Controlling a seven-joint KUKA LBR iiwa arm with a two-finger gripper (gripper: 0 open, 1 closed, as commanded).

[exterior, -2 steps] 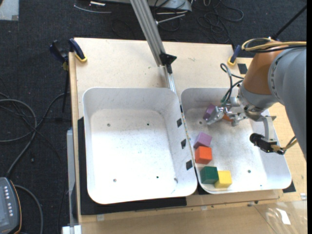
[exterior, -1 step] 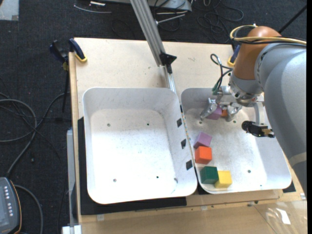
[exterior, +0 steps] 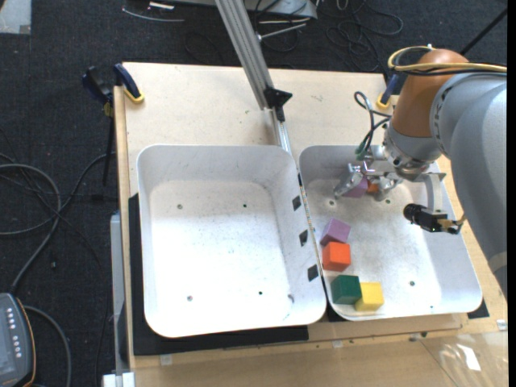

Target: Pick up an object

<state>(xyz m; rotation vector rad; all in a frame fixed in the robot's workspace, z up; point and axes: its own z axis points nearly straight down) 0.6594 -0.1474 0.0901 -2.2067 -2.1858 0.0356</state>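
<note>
Nearest the camera, in the right bin (exterior: 451, 293), a yellow block (exterior: 371, 296) and a green block (exterior: 347, 288) sit touching each other close to the bin's front rim, and just behind them an orange block (exterior: 336, 255) lies against a purple block (exterior: 336, 231), the four forming a loose line along the wall shared with the left bin (exterior: 218, 240). Farther back in the right bin, well apart from that line, the tool (exterior: 367, 185) hangs low over the floor under the arm's orange band (exterior: 419, 103). A small reddish-brown object (exterior: 372, 187) shows right at its tip, but whether it sits between the fingers or just beside them cannot be told, nor can how far the tool is spread. That small piece looks to be the pick in hand. To do it well, the tool should be centred so the piece lies squarely between the fingers, close fully before any lift, and rise straight up rather than sweeping sideways, since the piece is light and would likely skid on the smooth white floor. If the grip proves empty, the purple block is the nearest alternative, though its neighbour pressed against it leaves little room for a finger on that side. Beyond the bins, the pale counter (exterior: 201, 103) carries a slanting metal rail (exterior: 246, 43).
</note>
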